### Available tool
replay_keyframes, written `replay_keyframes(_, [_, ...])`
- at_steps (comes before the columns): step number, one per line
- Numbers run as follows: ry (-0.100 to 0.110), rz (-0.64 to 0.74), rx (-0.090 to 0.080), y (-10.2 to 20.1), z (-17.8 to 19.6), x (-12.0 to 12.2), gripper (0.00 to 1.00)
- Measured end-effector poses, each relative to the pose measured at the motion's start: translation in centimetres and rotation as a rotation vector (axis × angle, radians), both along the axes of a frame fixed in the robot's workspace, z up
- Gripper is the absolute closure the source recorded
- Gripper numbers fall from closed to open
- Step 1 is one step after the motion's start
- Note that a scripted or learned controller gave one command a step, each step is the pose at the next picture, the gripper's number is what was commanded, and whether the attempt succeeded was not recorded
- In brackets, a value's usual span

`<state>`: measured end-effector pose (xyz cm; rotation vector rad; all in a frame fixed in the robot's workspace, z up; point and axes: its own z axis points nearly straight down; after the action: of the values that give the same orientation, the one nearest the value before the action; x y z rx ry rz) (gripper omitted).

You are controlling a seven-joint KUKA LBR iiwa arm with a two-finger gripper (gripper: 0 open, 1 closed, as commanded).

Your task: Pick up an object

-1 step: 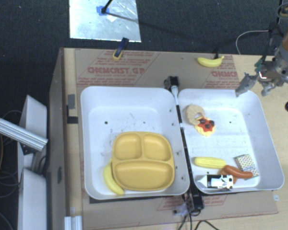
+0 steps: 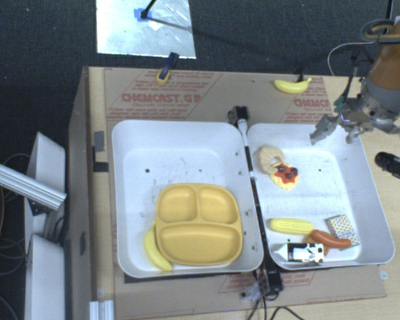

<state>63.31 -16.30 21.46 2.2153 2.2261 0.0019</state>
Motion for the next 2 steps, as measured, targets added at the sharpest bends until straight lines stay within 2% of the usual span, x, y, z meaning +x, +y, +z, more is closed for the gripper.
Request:
replay_keyframes(1, [0.001,-0.004,0.0,1.2,-3.7,-2.0,0.0])
replay_keyframes(2, [0.0,0.0,0.0,4.3,-7.0,1.2,0.0])
